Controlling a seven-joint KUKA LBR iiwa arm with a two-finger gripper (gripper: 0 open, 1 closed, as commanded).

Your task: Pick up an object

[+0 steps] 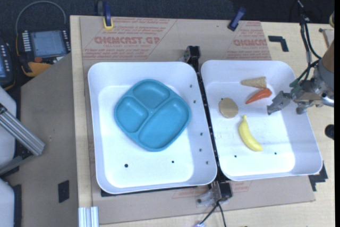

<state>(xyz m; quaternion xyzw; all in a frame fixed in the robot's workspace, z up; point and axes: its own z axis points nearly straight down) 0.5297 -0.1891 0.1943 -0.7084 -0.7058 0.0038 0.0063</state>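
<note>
The right bin (pixel 265 170) holds a yellow banana (pixel 249 135), a round tan cookie-like piece (pixel 229 108), an orange carrot (pixel 258 95) and a tan wedge (pixel 255 82). My gripper (pixel 288 107) hangs over the right side of this bin, just right of the carrot and apart from it. Its two fingers (pixel 275 107) are spread open, and nothing sits between them. The banana lies below and to the left of the gripper.
The left bin (pixel 106 167) holds a blue divided plate (pixel 152 114). A black bracket (pixel 192 53) sits between the bins at the back. Clamps and cables line the bench's far edge, and a pendant (pixel 47 42) lies at the left.
</note>
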